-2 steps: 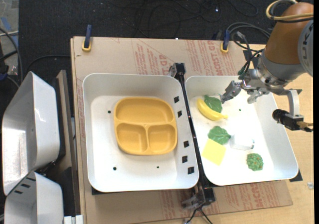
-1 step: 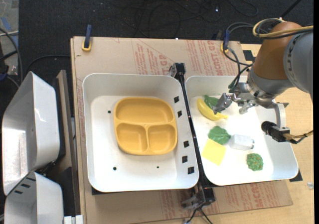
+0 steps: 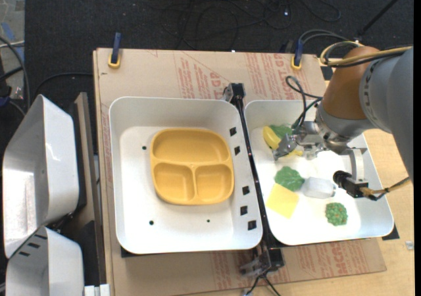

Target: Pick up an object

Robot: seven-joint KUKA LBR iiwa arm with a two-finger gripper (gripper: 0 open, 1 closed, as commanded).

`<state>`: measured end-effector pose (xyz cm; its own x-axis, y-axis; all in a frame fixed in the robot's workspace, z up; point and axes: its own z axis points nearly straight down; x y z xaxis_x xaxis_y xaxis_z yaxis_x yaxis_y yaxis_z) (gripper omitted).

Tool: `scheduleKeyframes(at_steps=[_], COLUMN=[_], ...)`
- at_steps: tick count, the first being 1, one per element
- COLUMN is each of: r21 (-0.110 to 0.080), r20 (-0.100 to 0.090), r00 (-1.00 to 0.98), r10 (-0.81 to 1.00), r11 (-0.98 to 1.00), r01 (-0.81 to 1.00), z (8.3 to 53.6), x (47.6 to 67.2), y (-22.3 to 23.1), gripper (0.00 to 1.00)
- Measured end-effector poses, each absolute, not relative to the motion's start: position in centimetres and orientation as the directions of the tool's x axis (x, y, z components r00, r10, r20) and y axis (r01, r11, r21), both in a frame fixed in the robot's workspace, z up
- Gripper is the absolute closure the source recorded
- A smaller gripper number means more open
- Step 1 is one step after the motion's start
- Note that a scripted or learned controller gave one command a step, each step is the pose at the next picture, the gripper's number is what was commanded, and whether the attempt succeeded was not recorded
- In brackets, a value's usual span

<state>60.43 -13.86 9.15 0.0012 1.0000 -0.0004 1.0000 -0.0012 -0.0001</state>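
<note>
Two bins [image 3: 125, 156]; jaws [image 3: 287, 148] over right bin, state unclear, beside yellow-green object [image 3: 275, 135].

The right bin [image 3: 378, 219] holds a loose cluster of small things. At its upper left, a yellow piece [image 3: 270, 135] lies touching a green piece [image 3: 283, 131], both close to the bin's left wall and partly hidden by the arm's wrist. Below them, near the middle, a green leafy lump [image 3: 289, 178] lies flat, and a pale yellow square sponge [image 3: 283, 201] lies just beneath it, tilted, its corner touching the lump. Just right of the lump lies a small whitish, translucent block [image 3: 318, 187]. Lower right, apart from the others, sits a round, bumpy green ball [image 3: 336, 213] on the bin floor.
</note>
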Motion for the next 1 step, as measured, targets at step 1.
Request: scheduleKeyframes(at_steps=[1], r21=[0.001], r20=[0.000], r00=[0.001], r10=[1.000], r11=[-0.001], r01=[1.000], z=[10.22], x=[60.45], y=[-13.83], gripper=[1.00])
